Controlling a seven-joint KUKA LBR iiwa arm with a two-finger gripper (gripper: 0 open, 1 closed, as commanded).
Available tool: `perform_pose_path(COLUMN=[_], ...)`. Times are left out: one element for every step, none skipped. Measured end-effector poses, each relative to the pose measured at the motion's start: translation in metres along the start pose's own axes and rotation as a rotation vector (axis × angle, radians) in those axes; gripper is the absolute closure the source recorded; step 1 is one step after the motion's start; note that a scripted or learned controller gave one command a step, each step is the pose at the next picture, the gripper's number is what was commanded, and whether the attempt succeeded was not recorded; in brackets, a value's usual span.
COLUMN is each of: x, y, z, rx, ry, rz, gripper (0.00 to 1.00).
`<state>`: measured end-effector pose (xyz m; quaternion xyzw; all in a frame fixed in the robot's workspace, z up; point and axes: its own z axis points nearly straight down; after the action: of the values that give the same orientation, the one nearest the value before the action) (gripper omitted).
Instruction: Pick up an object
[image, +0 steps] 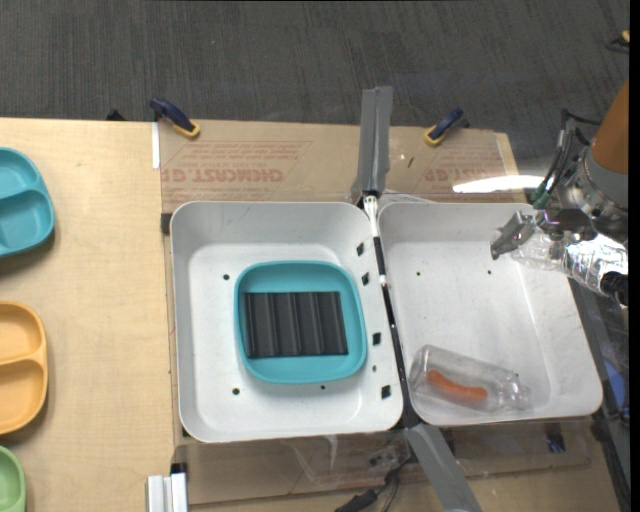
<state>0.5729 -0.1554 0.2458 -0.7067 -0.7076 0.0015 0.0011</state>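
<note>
At the right bin's (560, 300) upper right edge we see the end effector (515, 238), possibly pinching a clear wrapper (585, 260), clear bottle (468, 380) near the front wall.

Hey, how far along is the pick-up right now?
Done: nothing looks picked yet. The clear bottle with something orange inside lies at the near edge of the right bin, and the teal tray sits in the left bin.
In hand: the gripper is at the right bin's far right side, with nothing seen between its fingers.
Left: reaching an object, grasping it and lifting it.
</note>
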Motion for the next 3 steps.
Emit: perform_pose_path(x=[0.059, 0.096, 0.101], y=[-0.070, -0.043, -0.025], z=[0.063, 0.008, -0.110], rx=[0.002, -0.001, -0.001], ry=[0.000, -0.001, -0.002], rz=[0.064, 0.160, 0.141], gripper=[0.00, 0.00, 0.00])
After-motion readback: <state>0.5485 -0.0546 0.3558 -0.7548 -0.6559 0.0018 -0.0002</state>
